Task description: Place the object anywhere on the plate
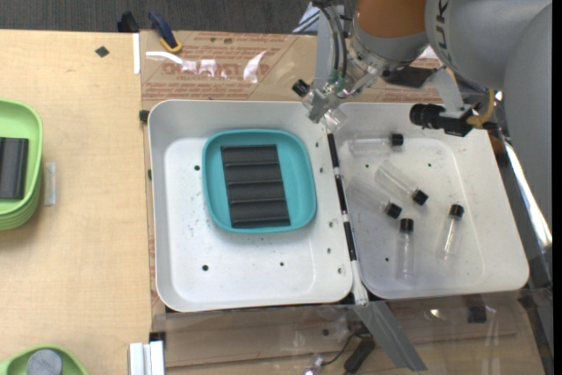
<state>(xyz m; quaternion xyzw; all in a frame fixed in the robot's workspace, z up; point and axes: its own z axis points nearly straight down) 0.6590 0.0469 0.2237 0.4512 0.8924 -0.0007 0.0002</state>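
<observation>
Though in plain view above the far end of the seam between the left bin (176, 277) and the right bin (492, 270), impossible to tell of the gripper (326, 111) whether open or closed; impossible as well to make out anything in its grasp. Hangs just off the teal plate's (303, 189) far right corner, apart from it. Lying flat on the middle of that plate, in the left bin: a black ridged block (255, 184). Scattered across the right bin: several clear vials (399, 185) with black caps, well apart from the plate. Off at the desk's (79, 277) left edge: a green tray (25, 120).
</observation>
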